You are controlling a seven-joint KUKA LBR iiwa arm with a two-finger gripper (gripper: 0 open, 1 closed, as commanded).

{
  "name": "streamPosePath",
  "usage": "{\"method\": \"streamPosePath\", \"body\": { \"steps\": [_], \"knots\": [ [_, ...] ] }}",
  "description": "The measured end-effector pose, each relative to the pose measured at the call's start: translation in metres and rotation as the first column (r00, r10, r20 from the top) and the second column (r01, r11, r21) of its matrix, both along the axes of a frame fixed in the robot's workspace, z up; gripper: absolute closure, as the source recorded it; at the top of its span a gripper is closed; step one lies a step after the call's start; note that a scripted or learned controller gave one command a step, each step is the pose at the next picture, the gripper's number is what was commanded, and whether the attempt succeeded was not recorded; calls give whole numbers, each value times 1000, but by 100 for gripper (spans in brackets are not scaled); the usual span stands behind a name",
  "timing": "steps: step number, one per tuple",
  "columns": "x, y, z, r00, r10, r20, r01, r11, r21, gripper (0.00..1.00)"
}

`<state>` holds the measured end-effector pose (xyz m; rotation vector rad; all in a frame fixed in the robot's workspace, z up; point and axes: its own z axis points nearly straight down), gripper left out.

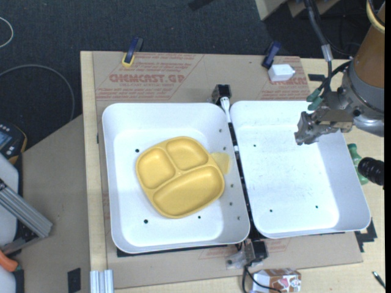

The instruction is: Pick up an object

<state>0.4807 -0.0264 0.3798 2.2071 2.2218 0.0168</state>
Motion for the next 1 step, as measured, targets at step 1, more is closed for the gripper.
{"method": "streamPosePath", "body": {
  "steps": [1],
  "knots": [
    [0,72,-7,1000,0,-14,0,1000,0,100]
  ]
}}
